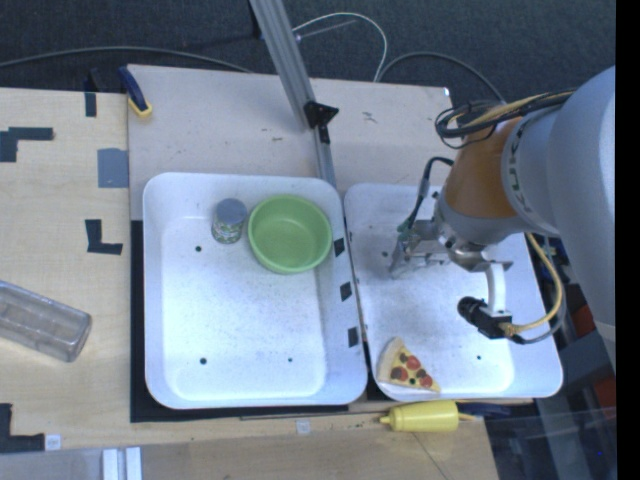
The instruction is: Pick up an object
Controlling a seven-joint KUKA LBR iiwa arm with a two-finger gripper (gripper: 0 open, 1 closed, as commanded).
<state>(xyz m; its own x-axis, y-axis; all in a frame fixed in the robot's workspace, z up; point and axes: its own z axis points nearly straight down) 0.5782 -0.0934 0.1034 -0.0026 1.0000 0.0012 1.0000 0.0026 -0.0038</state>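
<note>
Gripper [405, 258] hung low over right bin [450, 368], fingers seemingly parted, empty | pizza slice [406, 364] lay at near-left corner | advice: shift toward slice, descend squarely, then close.

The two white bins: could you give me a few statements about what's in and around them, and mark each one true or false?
1. The green bowl sits in the left bin. True.
2. The pizza slice lies in the left bin. False: it lies in the right bin, at its near left corner.
3. A small can stands just left of the bowl. True.
4. The yellow bottle is inside the right bin. False: it lies on the bench just outside that bin's near edge.
5. The gripper is over the right bin. True.
6. The gripper is above the pizza slice. False: it is over the bin's far part, apart from the slice.
</note>
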